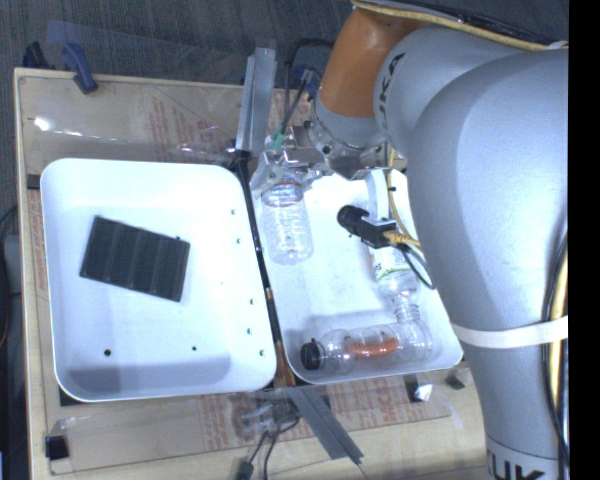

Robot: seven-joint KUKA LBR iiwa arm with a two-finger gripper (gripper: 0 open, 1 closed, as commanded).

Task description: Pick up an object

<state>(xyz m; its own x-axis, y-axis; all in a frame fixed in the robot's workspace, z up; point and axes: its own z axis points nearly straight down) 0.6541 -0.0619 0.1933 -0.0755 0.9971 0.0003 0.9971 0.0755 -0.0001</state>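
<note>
Camera view looked down on the surface with both white bins sitting side by side. The left bin just had one thing in it, a dark ribbed pad lying flat and a bit skewed toward the far left part. The right bin was the busy one, with three see-through plastic bottles. The clear bottle lay up along the bin's left wall, near the far corner, with its neck end right under the end effector. A second bottle with a pale label sat over on the right side, tilted. A third bottle lay on its side along the near wall, black cap pointing left, something orange inside. The arm covered most of the right. Honestly couldn't tell how far open the end effector was, or whether it had hold of that clear bottle or was only close above it.
</note>
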